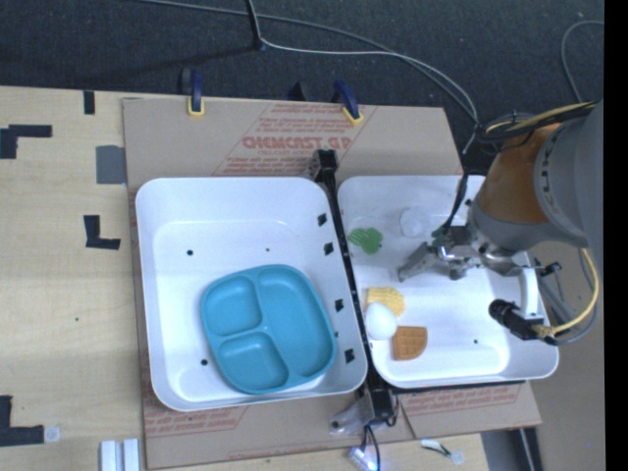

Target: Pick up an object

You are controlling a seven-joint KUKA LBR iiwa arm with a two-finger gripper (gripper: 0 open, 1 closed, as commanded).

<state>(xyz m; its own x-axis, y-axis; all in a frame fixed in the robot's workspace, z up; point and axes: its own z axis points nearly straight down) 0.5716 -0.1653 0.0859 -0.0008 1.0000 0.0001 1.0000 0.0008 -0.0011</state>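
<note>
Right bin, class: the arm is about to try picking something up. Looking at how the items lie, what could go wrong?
1. The white egg, yellow piece and tan piece huddle against the bin's left wall, so the tool may nudge neighbours or hit the wall.
2. The egg looks round and might roll away.
3. The green item looks flat, so possibly hard to grip.

2 shallow white bins side by side on a brown cardboard sheet (294,140) printed with red lettering. Left bin (162,224) holding a blue 3-compartment tray (267,328), set toward the near right corner. Right bin (530,361) touching the left along a black divider. 2 blue-and-yellow clamps (195,96) on the sheet's far edge. Wooden benchtop (59,312) with black tape marks. Dark cables (392,57) over dark floor beyond.
</note>
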